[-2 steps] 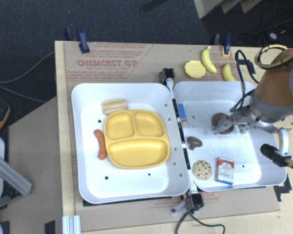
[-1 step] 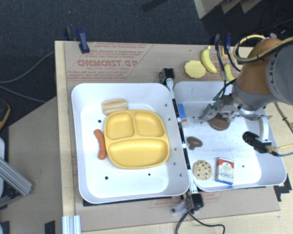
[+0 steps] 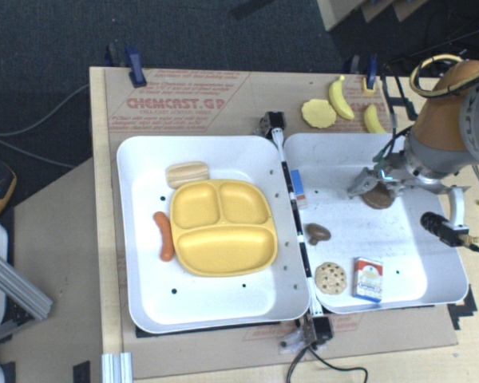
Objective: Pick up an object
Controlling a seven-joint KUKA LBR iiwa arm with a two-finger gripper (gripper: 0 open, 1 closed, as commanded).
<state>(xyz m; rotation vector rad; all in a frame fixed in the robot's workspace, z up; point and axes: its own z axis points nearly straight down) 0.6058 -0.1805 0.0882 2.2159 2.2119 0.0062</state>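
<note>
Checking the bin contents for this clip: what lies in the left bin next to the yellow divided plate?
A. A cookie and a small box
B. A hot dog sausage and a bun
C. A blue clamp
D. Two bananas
B: in the left bin, a sausage lies along the left side of the yellow plate and a bun sits just above it.

Open floor in the right bin's middle, left bin mostly taken

In the right bin [image 3: 431, 290] the cookie [image 3: 330, 278] and small carton [image 3: 369, 279] sit at the near edge and a brown piece [image 3: 317, 232] by the left wall, with bare floor between; the arm [image 3: 443, 126] overhangs the far right corner. In the left bin [image 3: 136, 214] the yellow divided plate [image 3: 222, 227] fills the middle, the hot dog [image 3: 164, 235] touching its left side and the bun [image 3: 187, 173] just behind
</note>
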